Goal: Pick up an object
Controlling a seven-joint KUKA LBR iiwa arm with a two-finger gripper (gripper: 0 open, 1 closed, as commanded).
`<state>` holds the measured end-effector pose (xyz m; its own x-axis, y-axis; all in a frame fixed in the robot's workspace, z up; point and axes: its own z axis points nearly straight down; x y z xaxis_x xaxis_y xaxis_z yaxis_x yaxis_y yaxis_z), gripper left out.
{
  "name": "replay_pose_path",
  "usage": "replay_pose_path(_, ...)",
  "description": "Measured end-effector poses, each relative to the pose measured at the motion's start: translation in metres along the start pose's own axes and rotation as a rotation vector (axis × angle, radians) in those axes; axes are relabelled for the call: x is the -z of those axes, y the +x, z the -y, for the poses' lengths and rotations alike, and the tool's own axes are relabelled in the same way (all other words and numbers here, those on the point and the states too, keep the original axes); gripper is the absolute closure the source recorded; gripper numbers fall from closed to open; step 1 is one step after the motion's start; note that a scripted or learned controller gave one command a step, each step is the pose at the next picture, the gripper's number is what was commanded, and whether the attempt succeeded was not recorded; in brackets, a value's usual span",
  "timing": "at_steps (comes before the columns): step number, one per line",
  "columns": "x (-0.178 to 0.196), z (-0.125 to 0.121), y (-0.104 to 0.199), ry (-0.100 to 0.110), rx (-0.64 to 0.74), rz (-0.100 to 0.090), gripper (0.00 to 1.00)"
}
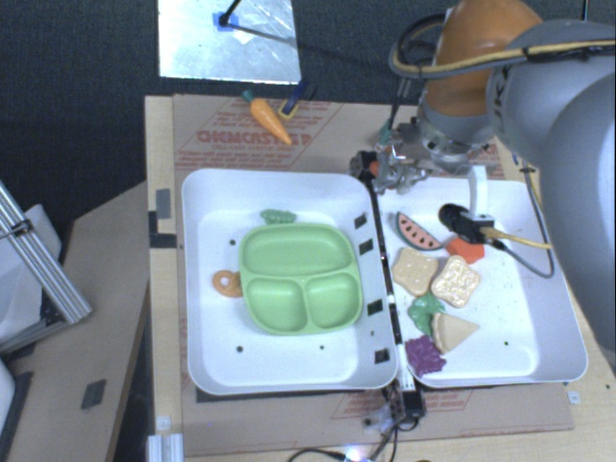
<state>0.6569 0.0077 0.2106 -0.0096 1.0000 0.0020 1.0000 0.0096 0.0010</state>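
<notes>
L bin (197, 258): orange ring (228, 283) just beside green divided plate (298, 277), leafy green bit (279, 217) at plate's far edge. Carrot (270, 121) on cardboard (226, 135) behind bins. Gripper (385, 171) over back rim where bins meet; can't tell if spread or pressed together. R bin (549, 340): watermelon slice (419, 230), cracker (414, 270), waffle (455, 281), cheese wedge (454, 332), purple grapes (424, 355), all near its left wall.

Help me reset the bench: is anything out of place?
Yes. A toy carrot lies outside both bins, on the cardboard behind the left bin. A small blue and yellow item lies beside it, also outside.
</notes>
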Motion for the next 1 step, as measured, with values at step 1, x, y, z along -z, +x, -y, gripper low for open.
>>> replay_pose_path(1,0.0179,0.0055,0.0589,-0.002,0.001,-0.001,1.00)
